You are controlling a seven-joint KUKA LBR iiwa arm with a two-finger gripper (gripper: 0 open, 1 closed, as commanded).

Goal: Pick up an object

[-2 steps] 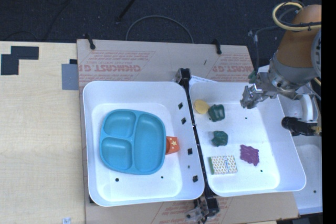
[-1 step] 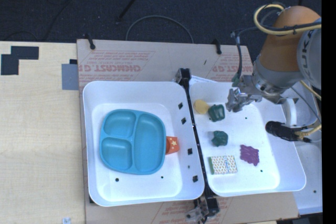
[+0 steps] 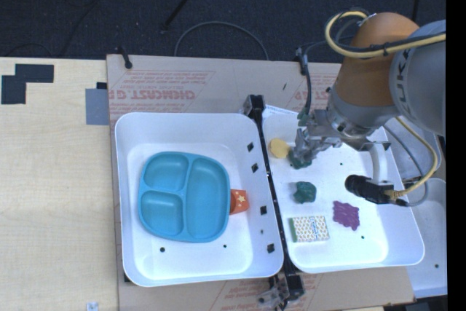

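My gripper [image 3: 301,155] hangs low over the far left part of the right bin [image 3: 404,247]. A small yellow object [image 3: 279,148] lies just to its left, close to the gripper tip. A dark green lump [image 3: 305,191] sits a little nearer to the camera than the gripper, apart from it. Further toward the front lie a purple object [image 3: 346,214] and a flat patterned rectangle [image 3: 310,228]. The gripper tip looks dark and greenish, and whether anything is held there is unclear.
The left bin [image 3: 131,156] holds a blue divided plate [image 3: 183,196] with a small orange piece [image 3: 239,200] at its right edge. A black divider [image 3: 265,186] runs between the bins. The grey and orange arm [image 3: 378,76] looms over the right bin's far side.
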